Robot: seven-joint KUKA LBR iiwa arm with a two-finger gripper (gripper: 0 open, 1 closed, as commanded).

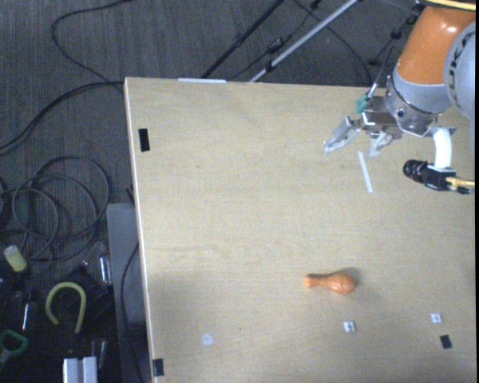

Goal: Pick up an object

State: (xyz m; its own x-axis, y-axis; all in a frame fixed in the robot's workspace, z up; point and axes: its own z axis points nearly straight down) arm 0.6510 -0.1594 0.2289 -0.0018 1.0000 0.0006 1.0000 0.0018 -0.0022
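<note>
Gripper (358,137) at upper right above the wooden board (247,214), fingers spread and nothing between them, a thin white stick (366,172) lying just below it; orange pear-shaped object (332,282) lies well apart, toward the board's lower edge.

Small orange object (332,282) lay on its side on the pale wooden surface (239,214), lower-right part of the view. Bulbous, rounded end pointed right; narrower neck tapered left. Pear- or gourd-like shape, smooth, uniformly orange. It rested alone, apart from a thin white stick (366,171) lying further up.
</note>
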